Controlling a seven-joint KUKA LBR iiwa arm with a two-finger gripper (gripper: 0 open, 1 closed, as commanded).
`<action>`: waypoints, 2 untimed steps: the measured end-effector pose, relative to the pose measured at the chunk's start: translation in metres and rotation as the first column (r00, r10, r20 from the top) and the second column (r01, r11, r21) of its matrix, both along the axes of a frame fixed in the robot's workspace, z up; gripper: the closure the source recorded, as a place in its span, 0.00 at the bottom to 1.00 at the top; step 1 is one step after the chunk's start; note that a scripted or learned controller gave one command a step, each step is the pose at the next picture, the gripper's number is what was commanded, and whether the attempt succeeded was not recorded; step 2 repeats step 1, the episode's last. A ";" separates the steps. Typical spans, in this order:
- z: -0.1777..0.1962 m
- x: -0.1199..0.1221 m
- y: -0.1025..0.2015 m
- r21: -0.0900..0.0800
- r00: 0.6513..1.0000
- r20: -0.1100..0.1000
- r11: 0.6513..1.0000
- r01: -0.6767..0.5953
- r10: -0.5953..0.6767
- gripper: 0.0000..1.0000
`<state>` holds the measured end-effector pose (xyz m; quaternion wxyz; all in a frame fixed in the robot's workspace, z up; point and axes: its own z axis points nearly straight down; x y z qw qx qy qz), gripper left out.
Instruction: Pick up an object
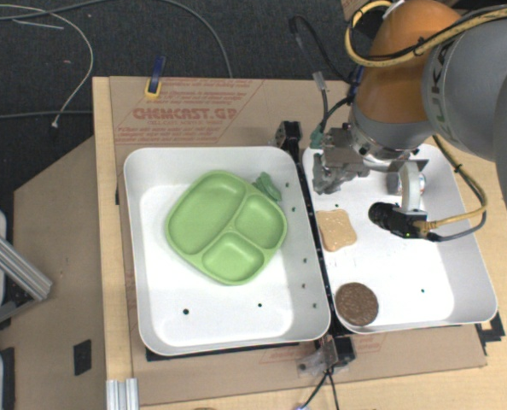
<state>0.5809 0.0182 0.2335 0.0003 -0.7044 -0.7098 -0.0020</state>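
My gripper [329, 180] hangs over the back left part of the right bin [458, 267], just above a tan slice of toast [335, 229] that lies flat on the bin floor. A round brown cookie [356, 303] rests near the front left corner of the same bin. The gripper's dark fingers point down and I see nothing between them. The grey arm with its orange band covers the back of the right bin.
The left bin [151, 254] holds a green three-compartment plate [226, 225] with a small green piece [268, 186] at its back right edge. A black fitting with a cable [399, 219] hangs off the wrist over the right bin. Cardboard lies under both bins.
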 end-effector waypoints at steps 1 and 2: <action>0.007 -0.002 0.060 -0.001 1.000 -0.001 1.000 0.000 0.000 1.00; 0.007 -0.002 0.060 -0.001 1.000 -0.001 1.000 0.000 0.000 1.00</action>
